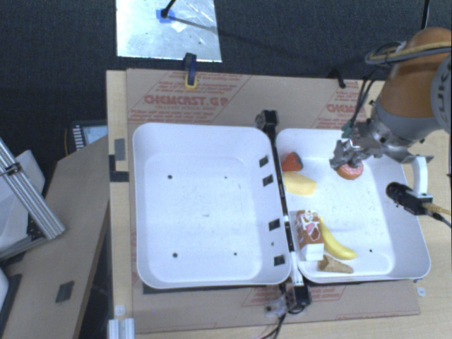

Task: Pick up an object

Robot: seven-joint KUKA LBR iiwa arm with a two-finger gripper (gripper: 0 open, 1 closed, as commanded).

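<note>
My gripper (345,155) hangs over the back of the right bin (395,210), on the grey arm with the orange band that comes in from the right. A small pink round object (351,170) sits directly under the gripper's tip, touching or nearly touching it. The gripper body hides the top of this object, so I cannot tell whether it is gripped. Other objects lie in the same bin: a red piece (292,162), a pale yellow lump (299,184), a banana (337,246), a small brown and white box (308,233) and a tan piece (335,265).
The left bin (205,136) lies beside the right one, with a black hinge strip (277,189) between them. A black cylindrical part (406,198) of the arm overhangs the right bin's right side. Cardboard (212,97) lies under both bins.
</note>
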